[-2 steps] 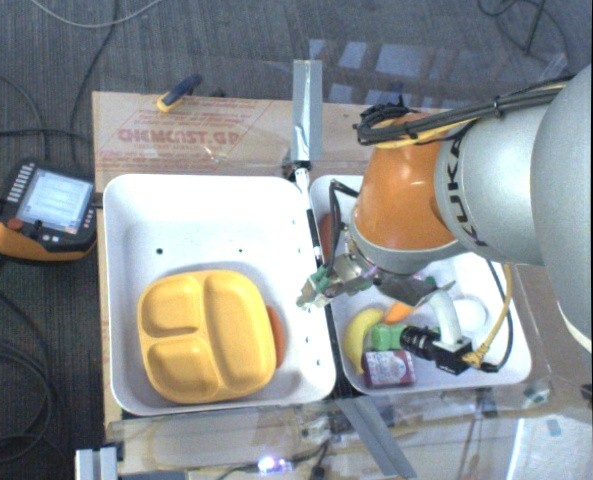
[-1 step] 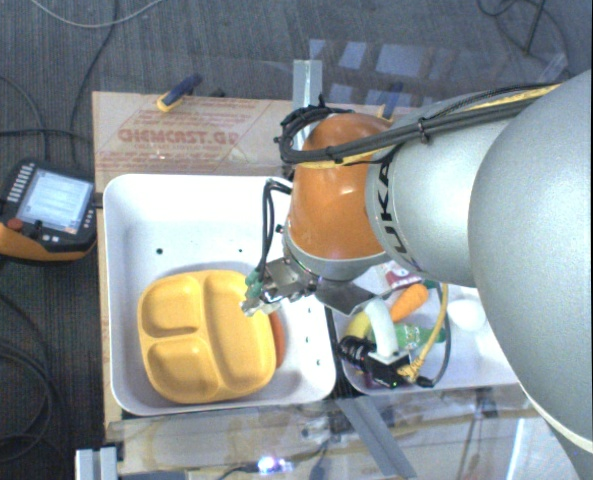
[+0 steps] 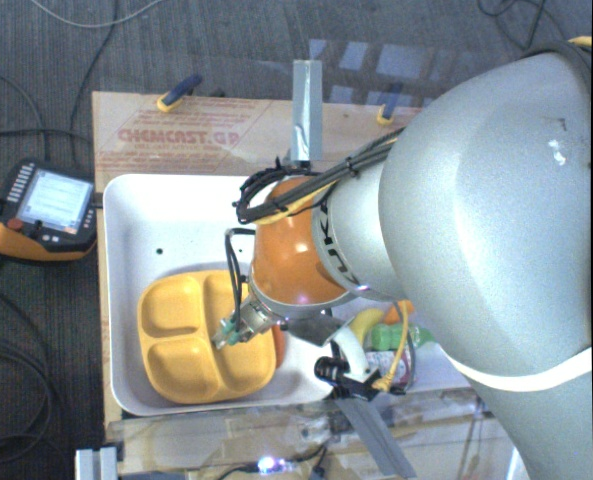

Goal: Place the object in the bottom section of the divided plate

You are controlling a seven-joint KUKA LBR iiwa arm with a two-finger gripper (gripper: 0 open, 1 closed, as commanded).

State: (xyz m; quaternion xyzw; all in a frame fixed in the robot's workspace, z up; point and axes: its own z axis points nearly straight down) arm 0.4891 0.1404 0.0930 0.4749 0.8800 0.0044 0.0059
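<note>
Camera view: yellow divided plate (image 3: 198, 338) sits in left white bin (image 3: 166, 213), near its front wall. Gripper (image 3: 228, 334) over plate's right side, at the divider; jaw state cannot tell. Yellow and green items (image 3: 376, 326) lie right of plate, partly hidden behind arm (image 3: 456, 218); task obj. not identifiable.

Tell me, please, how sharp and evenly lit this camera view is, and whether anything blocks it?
Camera view: the grey arm, close to the lens, looms large and covers most of the right bin; the yellow divided plate is reasonably sharp; the left bin is evenly lit, without harsh glare.
</note>
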